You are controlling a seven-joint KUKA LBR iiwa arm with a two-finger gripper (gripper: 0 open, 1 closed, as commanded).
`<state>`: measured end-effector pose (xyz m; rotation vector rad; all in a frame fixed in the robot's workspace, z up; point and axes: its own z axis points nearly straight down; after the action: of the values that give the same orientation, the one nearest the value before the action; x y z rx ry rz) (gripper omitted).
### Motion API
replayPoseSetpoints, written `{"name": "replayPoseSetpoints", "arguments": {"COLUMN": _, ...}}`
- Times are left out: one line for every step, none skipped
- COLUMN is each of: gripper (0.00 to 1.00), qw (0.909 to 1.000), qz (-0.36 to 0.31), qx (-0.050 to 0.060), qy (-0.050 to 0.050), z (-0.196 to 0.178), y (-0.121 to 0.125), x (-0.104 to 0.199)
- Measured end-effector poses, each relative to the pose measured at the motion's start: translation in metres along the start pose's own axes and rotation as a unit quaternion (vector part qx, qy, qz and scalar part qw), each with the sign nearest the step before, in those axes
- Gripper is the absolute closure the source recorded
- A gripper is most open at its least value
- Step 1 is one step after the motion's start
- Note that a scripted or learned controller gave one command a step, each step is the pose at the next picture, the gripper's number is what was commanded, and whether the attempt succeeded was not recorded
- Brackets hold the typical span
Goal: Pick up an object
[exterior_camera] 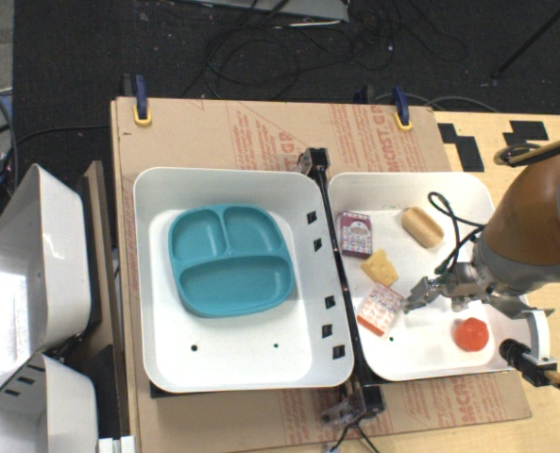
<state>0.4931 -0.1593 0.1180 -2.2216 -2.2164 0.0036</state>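
The claw [421,295] hovers low in the right bin [468,189], just right of the red-and-white packet [380,309]; its opening cannot be determined. Approach step: next, centre over the packet, descend, close.

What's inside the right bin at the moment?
The right bin holds a purple box, a tan bread roll, a yellow piece, a red-and-white packet and a red ball. The arm covers its right side.
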Motion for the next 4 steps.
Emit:
{"name": "replayPoseSetpoints", "arguments": {"gripper": 1.0, "qw": 1.0, "qz": 0.0, "qx": -0.002, "qy": 0.0, "z": -0.013, "y": 0.001, "x": 0.001}}
{"name": "replayPoseSetpoints", "arguments": {"gripper": 1.0, "qw": 1.0, "qz": -0.002, "qx": -0.004, "qy": -0.001, "z": -0.064, "y": -0.007, "x": 0.005}}
{"name": "replayPoseSetpoints", "arguments": {"gripper": 1.0, "qw": 1.0, "qz": -0.003, "qx": -0.005, "qy": -0.002, "z": -0.127, "y": -0.007, "x": 0.006}}
{"name": "replayPoseSetpoints", "arguments": {"gripper": 1.0, "qw": 1.0, "qz": -0.003, "qx": -0.003, "qy": -0.001, "z": -0.147, "y": -0.006, "x": 0.006}}
